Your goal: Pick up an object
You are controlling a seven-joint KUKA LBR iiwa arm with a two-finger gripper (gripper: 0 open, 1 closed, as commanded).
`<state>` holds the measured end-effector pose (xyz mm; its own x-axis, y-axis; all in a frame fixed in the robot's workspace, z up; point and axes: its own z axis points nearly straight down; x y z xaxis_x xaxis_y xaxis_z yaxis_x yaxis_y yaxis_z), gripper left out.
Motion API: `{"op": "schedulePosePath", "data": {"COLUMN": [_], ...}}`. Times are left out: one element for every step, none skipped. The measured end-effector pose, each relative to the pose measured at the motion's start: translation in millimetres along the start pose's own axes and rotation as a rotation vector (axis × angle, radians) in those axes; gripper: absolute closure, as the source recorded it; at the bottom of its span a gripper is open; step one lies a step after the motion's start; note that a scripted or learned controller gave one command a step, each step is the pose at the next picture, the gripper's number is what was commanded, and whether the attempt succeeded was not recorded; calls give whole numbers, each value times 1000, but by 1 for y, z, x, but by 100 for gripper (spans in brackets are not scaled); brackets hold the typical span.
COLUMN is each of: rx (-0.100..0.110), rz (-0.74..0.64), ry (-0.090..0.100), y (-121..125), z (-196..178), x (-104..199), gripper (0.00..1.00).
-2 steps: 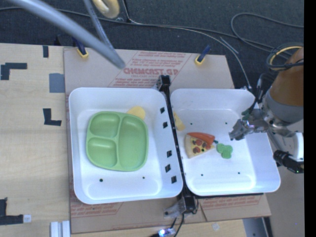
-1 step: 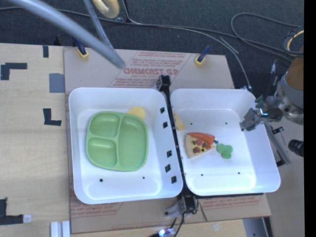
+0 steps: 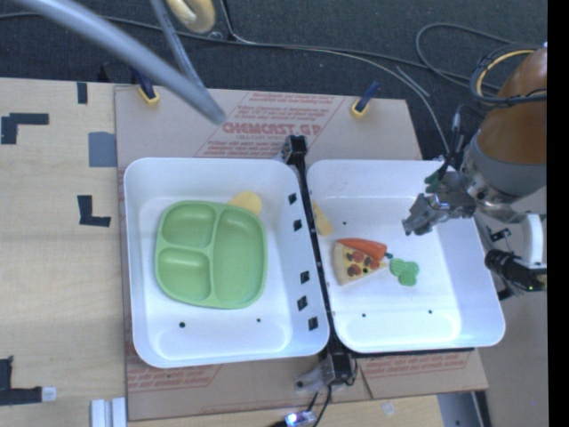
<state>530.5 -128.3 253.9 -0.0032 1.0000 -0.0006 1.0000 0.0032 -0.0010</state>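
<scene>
In the right bin lie a pizza slice toy, an orange carrot along its upper edge, and a small green broccoli piece just to its right. A yellow piece rests by the bin's left wall. My gripper hovers over the right bin's upper right part, up and to the right of the carrot and broccoli, with nothing seen between its fingers. The arm reaches in from the right.
The left bin holds a green divided plate with a yellow object at its upper right corner. Black clips join the bins along the middle. Cables run across the dark floor behind the bench.
</scene>
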Motion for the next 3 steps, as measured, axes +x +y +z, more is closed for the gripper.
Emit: {"op": "schedulePosePath", "data": {"rx": [-1, 0, 0], "rz": [-3, -4, -2], "ry": [1, 2, 0], "y": [7, 17, 34], "z": [-1, -3, 0], "x": [59, 110, 157], "gripper": [100, 100, 100]}}
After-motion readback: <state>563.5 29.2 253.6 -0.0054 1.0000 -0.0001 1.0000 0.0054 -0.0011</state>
